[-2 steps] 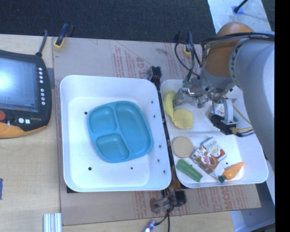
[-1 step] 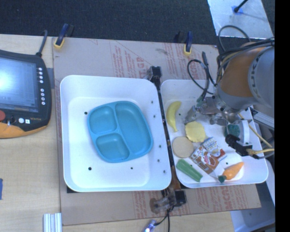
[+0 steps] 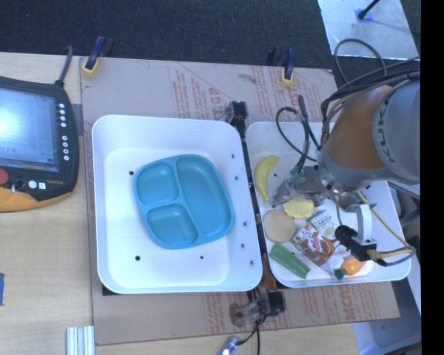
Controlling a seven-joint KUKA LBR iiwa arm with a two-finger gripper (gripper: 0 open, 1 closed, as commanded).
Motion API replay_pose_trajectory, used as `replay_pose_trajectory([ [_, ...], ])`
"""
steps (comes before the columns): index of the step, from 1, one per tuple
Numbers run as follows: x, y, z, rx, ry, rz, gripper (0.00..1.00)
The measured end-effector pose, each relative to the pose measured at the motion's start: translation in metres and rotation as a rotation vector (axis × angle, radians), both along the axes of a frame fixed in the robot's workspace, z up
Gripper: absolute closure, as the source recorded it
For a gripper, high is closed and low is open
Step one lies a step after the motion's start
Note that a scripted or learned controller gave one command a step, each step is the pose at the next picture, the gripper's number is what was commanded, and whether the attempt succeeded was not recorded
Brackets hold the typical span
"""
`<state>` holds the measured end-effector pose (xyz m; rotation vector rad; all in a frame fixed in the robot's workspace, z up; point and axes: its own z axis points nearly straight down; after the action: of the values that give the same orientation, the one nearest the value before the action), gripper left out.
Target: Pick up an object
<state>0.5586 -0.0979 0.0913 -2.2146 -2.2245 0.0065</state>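
Observation:
The right bin (image 3: 399, 272) holds several small objects. A yellow banana (image 3: 265, 174) lies at its left side, with a yellow lump (image 3: 298, 207) and a tan round disc (image 3: 278, 226) below it. A green block (image 3: 289, 260), a printed snack packet (image 3: 316, 241) and an orange carrot-like piece (image 3: 353, 266) sit near the front edge. My gripper (image 3: 291, 189) hangs low over the bin, between the banana and the yellow lump, right above the lump. The grey arm with its orange band (image 3: 355, 133) covers the bin's far right part.
The left bin (image 3: 111, 272) holds a blue divided plate (image 3: 183, 200). A teach pendant (image 3: 26, 143) lies on the bench at the far left. Cables (image 3: 300, 135) loop from the wrist over the right bin, and a black-and-yellow cable (image 3: 370, 251) runs along its right front.

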Motion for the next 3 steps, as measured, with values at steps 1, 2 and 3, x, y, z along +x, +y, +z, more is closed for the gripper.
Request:
replay_pose_trajectory([
  [1, 0.000, -0.001, 0.010, -0.002, 0.003, 0.002, 1.00],
  [2, -0.034, 0.056, 0.101, 0.001, -0.002, 0.001, 1.00],
  [3, -0.082, 0.098, 0.142, 0.001, -0.001, 0.002, 1.00],
])
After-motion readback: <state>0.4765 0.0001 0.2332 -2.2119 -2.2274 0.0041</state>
